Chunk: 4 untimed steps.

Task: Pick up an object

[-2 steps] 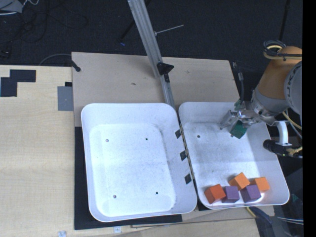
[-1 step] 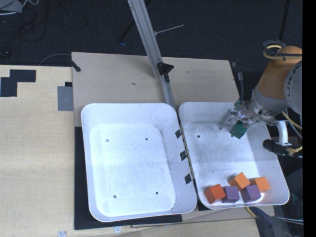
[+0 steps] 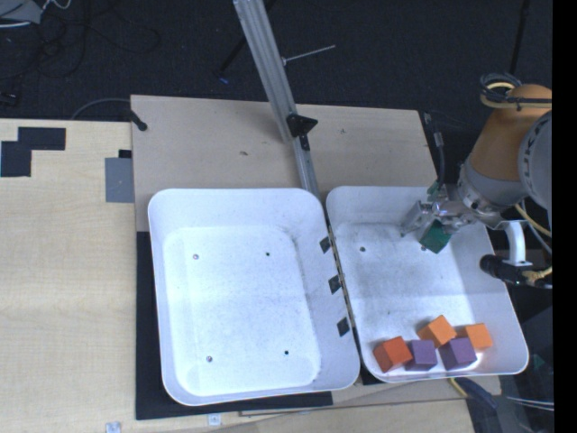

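gripper (image 3: 435, 233) is hanging over the right bin (image 3: 388, 269), clenching a green block (image 3: 437, 238); you should be lifting straight, keeping clamp pressure steady

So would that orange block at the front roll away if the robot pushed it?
Probably not. The orange block looks like a cube with flat faces, so it should slide, not roll. It sits against a purple block near the right bin's rim, so a push would likely nudge its neighbours.

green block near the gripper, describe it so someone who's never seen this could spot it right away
Of the two shallow white bins, take the right-hand bin. In its upper part, at the two-finger gripper, is a small dark green block. The other blocks are orange or purple, clustered along the bin's bottom edge.
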Motion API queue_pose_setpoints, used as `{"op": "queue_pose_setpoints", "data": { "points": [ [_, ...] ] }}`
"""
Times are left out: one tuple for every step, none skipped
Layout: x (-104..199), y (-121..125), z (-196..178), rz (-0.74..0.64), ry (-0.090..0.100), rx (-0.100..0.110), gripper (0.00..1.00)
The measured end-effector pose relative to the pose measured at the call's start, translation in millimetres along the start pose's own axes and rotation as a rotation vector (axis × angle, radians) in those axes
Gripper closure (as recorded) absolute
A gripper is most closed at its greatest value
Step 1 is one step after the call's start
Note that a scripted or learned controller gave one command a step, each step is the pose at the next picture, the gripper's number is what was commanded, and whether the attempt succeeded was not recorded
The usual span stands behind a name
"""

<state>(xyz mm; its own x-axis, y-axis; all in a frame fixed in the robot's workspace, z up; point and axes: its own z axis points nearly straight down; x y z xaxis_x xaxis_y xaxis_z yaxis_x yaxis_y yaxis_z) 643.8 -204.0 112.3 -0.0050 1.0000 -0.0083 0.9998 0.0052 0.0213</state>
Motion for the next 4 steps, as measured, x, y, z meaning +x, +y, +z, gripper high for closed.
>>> {"op": "queue_pose_setpoints", "data": {
  "points": [
    [0.0, -0.2, 0.0, 0.0, 0.0, 0.0, 0.0],
    [-0.2, -0.5, -0.1, 0.001, 0.0, -0.001, 0.0],
    [-1.3, -0.7, 0.9, 0.002, 0.0, 0.0, 0.0],
    [-0.4, -0.7, 0.2, 0.001, -0.001, -0.001, 0.0]
  ]
}}
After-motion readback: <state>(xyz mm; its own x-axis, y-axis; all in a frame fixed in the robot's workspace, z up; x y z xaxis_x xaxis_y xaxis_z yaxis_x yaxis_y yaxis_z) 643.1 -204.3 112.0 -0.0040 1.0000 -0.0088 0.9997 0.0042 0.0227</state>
